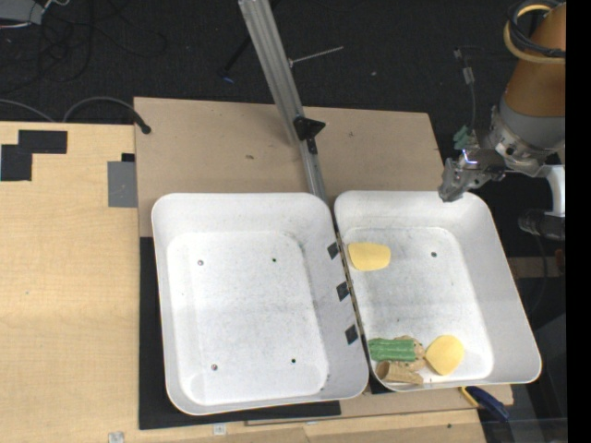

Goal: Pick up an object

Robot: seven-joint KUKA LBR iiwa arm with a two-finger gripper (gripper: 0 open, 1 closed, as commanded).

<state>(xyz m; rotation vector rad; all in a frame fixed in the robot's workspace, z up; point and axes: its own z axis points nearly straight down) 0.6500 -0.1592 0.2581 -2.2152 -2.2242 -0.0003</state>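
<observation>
From the overhead camera, the grey two-finger gripper hangs over the far rim of the right shallow white bin; whether it is released or clenched I cannot tell. It grasps nothing visible. Candidates lie in that bin: a pale yellow rounded lump near the divider, and at the near edge a green ridged piece, a yellow ball-like piece and a tan scrap, clustered and touching, so probably harder to single out.

Both bins are plain speckly white, the bench is pale wood, and the right bin's got two yellow blobs plus a green bit.
</observation>
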